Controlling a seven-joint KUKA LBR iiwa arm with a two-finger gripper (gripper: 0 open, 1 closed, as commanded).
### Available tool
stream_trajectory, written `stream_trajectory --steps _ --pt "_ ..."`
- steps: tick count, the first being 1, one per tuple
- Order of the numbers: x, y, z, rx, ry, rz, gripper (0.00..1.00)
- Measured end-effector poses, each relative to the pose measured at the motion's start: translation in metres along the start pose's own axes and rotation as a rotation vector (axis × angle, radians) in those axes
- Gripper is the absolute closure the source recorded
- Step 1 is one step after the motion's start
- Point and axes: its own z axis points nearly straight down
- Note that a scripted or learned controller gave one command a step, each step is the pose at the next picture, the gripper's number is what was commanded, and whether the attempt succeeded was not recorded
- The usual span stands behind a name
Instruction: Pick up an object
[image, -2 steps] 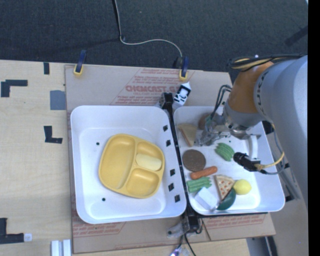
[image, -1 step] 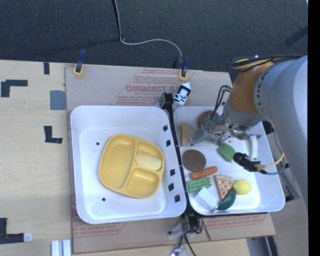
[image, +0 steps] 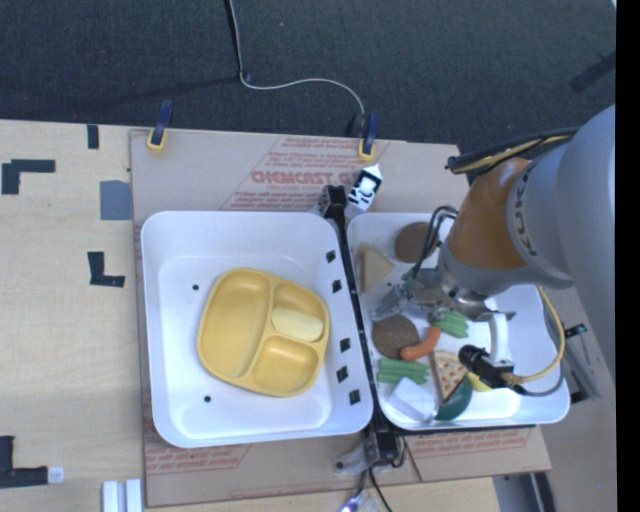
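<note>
Over the right bin (image: 556, 402), the gripper (image: 432, 300) is hanging low among the toy food, wrist blocking most of it. Can't tell its state from this angle; nothing is showing as held.

Objs sitting round it:
- green piece (image: 453, 324) just beside the gripper, right side
- orange carrot-like piece (image: 420, 347) lying just below it, touching the brown round piece (image: 395, 331) at its left
- green bean-like piece (image: 400, 370) lying below the brown one
- pizza-like wedge (image: 449, 372) near the bin's front, dark green piece (image: 455, 402) beside it at the front edge
- tan wedge (image: 375, 268) resting near the divider, second brown round (image: 411, 241) sitting toward the back

Orange band (image: 484, 225) and grey arm body are covering the bin's right-rear part; yellow cable (image: 535, 375) is looping over the front right corner.

Left bin (image: 170, 330) is holding a yellow divided plate (image: 240, 335), w/ a pale yellow piece (image: 298, 323) lying in its right compartment. Both bins are sitting on a cardboard sheet (image: 250, 170) clamped at the back.
</note>
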Motion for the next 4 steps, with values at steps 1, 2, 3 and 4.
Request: stream_trajectory --steps 1,2,3,4 --pt "-0.040 0.104 0.004 0.027 0.001 -0.009 0.00" --pt "-0.039 0.103 -0.004 0.029 -0.001 -0.006 1.00" --pt "-0.053 0.109 -0.112 -0.004 -0.003 -0.002 1.00" --pt "-0.016 0.109 -0.157 0.002 0.001 -0.006 1.00"
